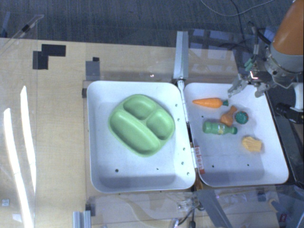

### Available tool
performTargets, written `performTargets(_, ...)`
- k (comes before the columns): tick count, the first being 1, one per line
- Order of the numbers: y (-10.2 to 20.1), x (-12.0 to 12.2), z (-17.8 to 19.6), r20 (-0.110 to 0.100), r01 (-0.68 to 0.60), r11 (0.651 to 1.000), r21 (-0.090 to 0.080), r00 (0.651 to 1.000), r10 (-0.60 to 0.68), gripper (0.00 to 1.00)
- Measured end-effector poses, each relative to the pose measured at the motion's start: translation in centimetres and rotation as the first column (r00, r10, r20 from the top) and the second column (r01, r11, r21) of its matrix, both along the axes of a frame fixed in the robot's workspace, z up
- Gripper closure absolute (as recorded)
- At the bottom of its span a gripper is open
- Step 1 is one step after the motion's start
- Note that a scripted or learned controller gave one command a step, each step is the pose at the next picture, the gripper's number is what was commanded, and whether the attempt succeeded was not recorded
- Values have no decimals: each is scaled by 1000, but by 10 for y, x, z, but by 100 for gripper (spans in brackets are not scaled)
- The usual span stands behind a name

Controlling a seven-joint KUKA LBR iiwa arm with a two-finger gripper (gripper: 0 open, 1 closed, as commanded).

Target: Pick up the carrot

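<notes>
1. Left bin (pixel 99 175): shallow and white, it holds a green divided plate (pixel 141 124) with three compartments, lying slightly rotated.
2. Right bin (pixel 266 172): it carries four small items in its upper half.
3. Carrot (pixel 207 102): orange with a green tip pointing right, it lies flat near the bin's upper edge, apart from the other items.
4. Green bottle (pixel 219 128): it lies on its side below the carrot.
5. Orange-and-teal toy (pixel 234 116): it sits just right of the bottle; a yellow block (pixel 251 144) lies lower right.
6. Gripper (pixel 247 89): fingers spread and grasping nothing, it hangs over the bin's upper right corner, just right of the carrot's green tip.
7. Arm (pixel 289 32): it enters from the right, orange band visible.
</notes>
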State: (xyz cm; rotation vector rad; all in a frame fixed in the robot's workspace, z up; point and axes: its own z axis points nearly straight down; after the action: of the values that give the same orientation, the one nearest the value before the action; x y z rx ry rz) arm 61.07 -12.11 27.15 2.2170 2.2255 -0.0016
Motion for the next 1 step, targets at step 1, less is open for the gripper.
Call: performTargets(1,-3,-20,-163,4,-196,981,0,981,196,0)
